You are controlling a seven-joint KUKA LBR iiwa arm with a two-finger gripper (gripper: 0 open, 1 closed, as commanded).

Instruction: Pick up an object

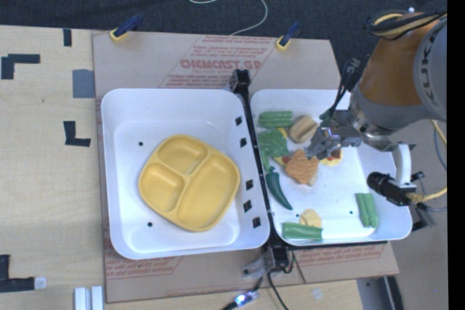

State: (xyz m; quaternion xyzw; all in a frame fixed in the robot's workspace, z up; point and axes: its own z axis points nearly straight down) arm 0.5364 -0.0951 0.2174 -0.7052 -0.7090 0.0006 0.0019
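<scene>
My gripper (pixel 325 144) hangs low over the right bin (pixel 341 189), at its upper middle, and I cannot tell whether it is spread or closed. Just below and left of it lies the brown piece (pixel 301 170): orange-brown, lumpy, flat on the white floor, with a ragged outline. Its upper right edge is touching or nearly touching my tip; I cannot say which. Nothing is visibly held.

Around it the bin is crowded on the left. A tan bun (pixel 303 128) sits just above the brown piece, with a green pod (pixel 275 117) beside that, near the top wall. A green leaf (pixel 272 144) lies against the divider (pixel 252 149), and a dark green pepper (pixel 277 189) runs slanting down just left of the brown piece. Small yellow bits (pixel 332 160) lie right by my tip.

Lower down, a pale yellow lump (pixel 311 217) rests near a green stalk (pixel 301 231) along the front wall, and a second green stalk (pixel 367 210) stands near the right wall. Between these and the brown piece the floor is bare white, the widest free patch on this side.

The left bin (pixel 120 156) holds a yellow plate (pixel 190 181) with three compartments, with bare floor all round it.
</scene>
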